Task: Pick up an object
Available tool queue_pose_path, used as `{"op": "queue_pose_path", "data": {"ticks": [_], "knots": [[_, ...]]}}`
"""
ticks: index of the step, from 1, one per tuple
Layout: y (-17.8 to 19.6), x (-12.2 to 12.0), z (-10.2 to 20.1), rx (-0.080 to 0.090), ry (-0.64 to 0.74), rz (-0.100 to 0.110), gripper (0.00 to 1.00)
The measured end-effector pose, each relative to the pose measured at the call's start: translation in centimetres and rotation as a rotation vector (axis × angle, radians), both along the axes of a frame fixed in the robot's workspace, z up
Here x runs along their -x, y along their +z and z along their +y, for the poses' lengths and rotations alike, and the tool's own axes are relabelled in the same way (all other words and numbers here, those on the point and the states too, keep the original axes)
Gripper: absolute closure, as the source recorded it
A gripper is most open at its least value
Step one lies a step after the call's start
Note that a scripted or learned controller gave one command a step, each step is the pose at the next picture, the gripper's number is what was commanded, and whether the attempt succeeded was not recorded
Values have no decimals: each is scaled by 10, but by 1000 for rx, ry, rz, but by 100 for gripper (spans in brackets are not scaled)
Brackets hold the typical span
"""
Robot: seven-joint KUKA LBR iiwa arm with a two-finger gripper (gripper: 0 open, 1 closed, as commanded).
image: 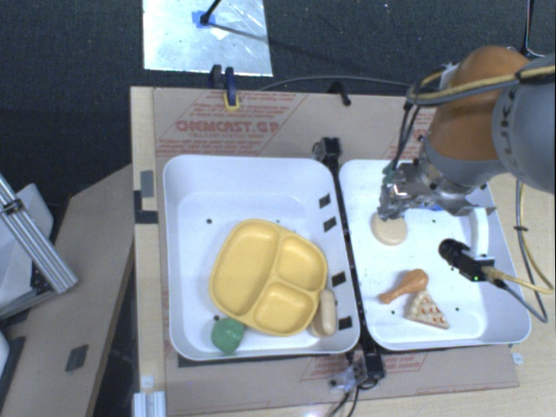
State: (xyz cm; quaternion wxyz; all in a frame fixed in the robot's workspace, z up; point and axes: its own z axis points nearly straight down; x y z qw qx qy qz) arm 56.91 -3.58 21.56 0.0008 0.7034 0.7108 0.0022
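I see the gripper (395, 205) low in the right bin (504, 315), touching a pale disc (389, 231); I cannot tell its grip state.

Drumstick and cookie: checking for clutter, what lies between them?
In the camera view, only bare white bin floor lies between the cookie and the drumstick.

Dark carpet floor (69, 59) around a wooden bench (261, 115); shiny foil sheet (207, 23) on the carpet
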Motion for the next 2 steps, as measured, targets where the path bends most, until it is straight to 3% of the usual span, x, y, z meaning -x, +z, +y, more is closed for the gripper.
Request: {"op": "queue_pose_path", "data": {"ticks": [2], "knots": [[-2,-34,113,0,-1,2,100]]}}
